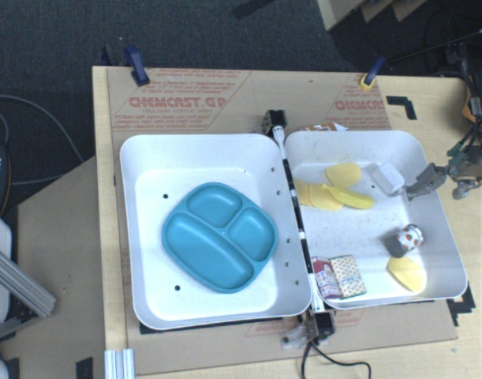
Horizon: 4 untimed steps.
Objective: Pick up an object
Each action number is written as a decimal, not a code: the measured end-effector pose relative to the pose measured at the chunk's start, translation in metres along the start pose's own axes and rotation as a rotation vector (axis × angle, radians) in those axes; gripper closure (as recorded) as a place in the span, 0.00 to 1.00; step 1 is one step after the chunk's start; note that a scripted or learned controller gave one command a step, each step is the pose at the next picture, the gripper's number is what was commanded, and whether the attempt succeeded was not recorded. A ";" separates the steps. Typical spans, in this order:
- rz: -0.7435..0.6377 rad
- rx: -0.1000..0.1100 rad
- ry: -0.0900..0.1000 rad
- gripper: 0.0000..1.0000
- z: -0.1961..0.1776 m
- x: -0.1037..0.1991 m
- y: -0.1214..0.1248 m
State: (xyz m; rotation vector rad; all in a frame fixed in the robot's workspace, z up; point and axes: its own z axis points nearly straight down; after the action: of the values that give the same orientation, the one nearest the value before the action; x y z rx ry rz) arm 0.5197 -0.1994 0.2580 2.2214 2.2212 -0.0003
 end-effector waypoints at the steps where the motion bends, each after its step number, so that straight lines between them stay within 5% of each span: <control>1: 0.000 0.001 0.001 0.00 0.072 -0.010 0.001; 2: 0.001 0.001 0.001 0.00 0.171 0.019 -0.015; 3: 0.000 -0.001 0.001 0.00 0.173 0.071 -0.040; 4: 0.001 -0.004 -0.003 1.00 0.164 0.070 -0.040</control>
State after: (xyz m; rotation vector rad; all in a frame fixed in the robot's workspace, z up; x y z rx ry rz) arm 0.4798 -0.1294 0.0944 2.2188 2.2158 0.0009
